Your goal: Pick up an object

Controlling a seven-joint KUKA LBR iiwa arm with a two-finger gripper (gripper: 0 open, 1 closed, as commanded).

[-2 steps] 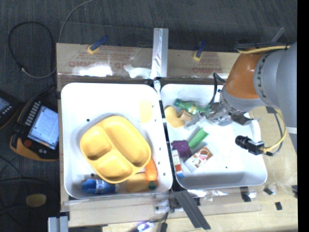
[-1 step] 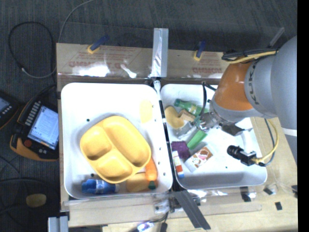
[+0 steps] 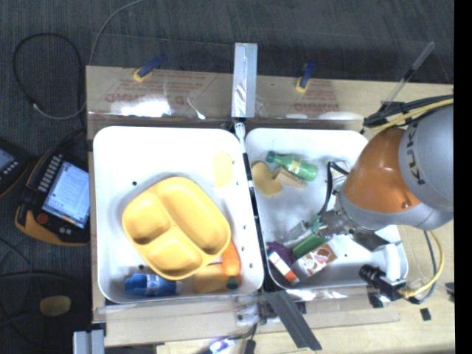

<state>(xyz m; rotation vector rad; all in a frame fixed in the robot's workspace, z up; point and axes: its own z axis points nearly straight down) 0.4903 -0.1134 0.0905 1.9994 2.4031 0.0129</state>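
The arm [image 3: 402, 175] is seen reaching in from the right over the right bin [image 3: 346, 139], its orange band above the wrist. The jaws [image 3: 318, 231] are lowered among clutter near the bin's front; whether they are wide or narrow cannot be told, and nothing is seen between them. Just beside them lie a green-capped item [image 3: 308, 245], a red-and-white packet [image 3: 318, 260] and a dark purple item [image 3: 279, 258]. Further back in the same bin a green bottle [image 3: 293, 167] lies on its side beside a tan block [image 3: 267, 178]. In the left bin [image 3: 118, 142] a yellow divided plate [image 3: 175, 226] is tilted over a blue bottle [image 3: 150, 285] and an orange item [image 3: 230, 264].
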